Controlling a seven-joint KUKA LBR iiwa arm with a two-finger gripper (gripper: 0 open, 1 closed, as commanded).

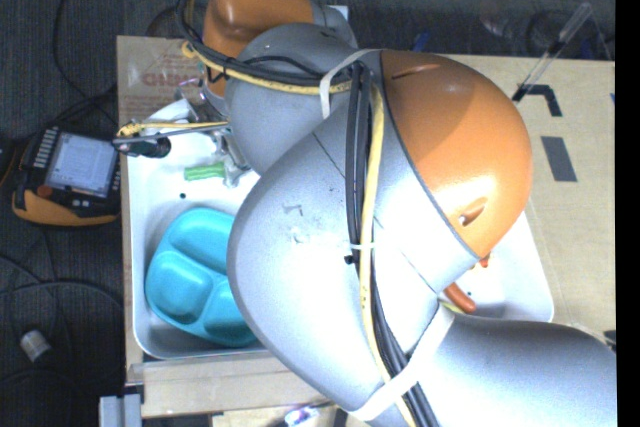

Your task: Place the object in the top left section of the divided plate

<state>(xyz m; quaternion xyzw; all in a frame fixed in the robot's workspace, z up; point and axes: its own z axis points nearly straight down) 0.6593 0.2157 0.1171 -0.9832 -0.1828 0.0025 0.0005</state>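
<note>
Green stick [205, 172] is your task item: it lies flat on the white floor of the left bin [145, 205], at about eleven o'clock in that bin, clear of the plate.

Sweeping from the left, you see a handheld control unit [72, 173] with a lit screen on the dark carpet, at nine o'clock from the bin. Next comes the left bin itself. A blue divided plate [195, 260] sits in it at about seven o'clock, and its right part is hidden under the arm. No section of the plate that you can see holds anything. The green stick is at twelve o'clock from the plate, well apart from it.

The gripper [228, 167] hangs just at three o'clock of the stick, right up against its right end. You cannot tell whether the gripper is spread or pressed together, nor whether it pinches the stick.

The grey and orange arm [400, 215] covers the middle of the bench. Under it, at five o'clock, a small orange thing [458, 296] peeks out in the right bin [520, 295]. Black tape marks [558, 158] lie on the bare bench [580, 235] at two o'clock.
</note>
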